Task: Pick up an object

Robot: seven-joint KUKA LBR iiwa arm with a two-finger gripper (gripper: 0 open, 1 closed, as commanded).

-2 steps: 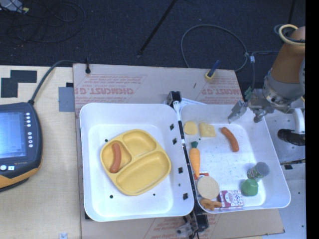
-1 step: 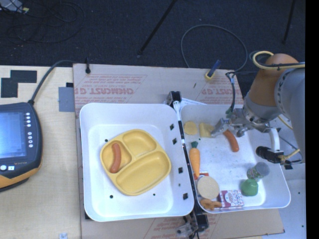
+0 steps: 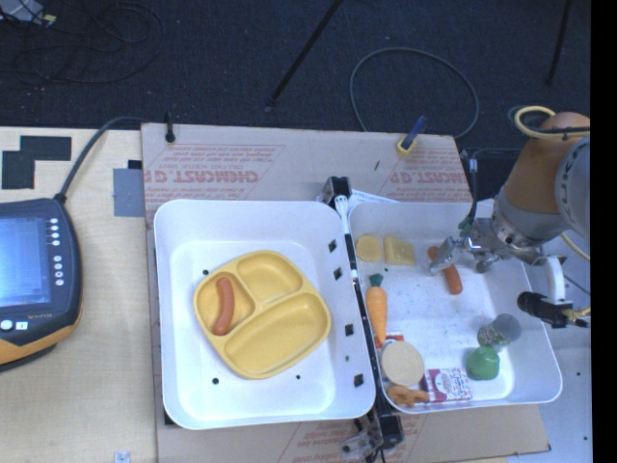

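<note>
The fingers of the gripper (image 3: 449, 258) are small and blurred in the right bin (image 3: 540, 379), and whether they stand apart or together cannot be told. A short orange-red piece, like a small sausage (image 3: 452, 280), lies on the bin floor just below the fingertips, so close that contact or a gap cannot be made out; it does not visibly sit between them. The grey arm (image 3: 533, 205) with its orange band comes in from the right, and its bulk hides the far right corner of that bin.

Left of the gripper, two pale yellow pieces (image 3: 386, 250) lie side by side near the far wall. Nearer, a carrot (image 3: 377, 313) lies along the bin's left wall, with a round cream disc (image 3: 402, 363) below it and a small printed packet (image 3: 446, 385) by the near rim. A green object (image 3: 483, 363) and a greyish one (image 3: 498, 331), both hard to identify, sit toward the near right.

In the left bin (image 3: 183, 355) a yellow divided plate (image 3: 280, 340) holds a sausage (image 3: 226, 304) in its left compartment. A pendant with a screen (image 3: 34, 268) lies at the far left, cut off by the frame edge.
</note>
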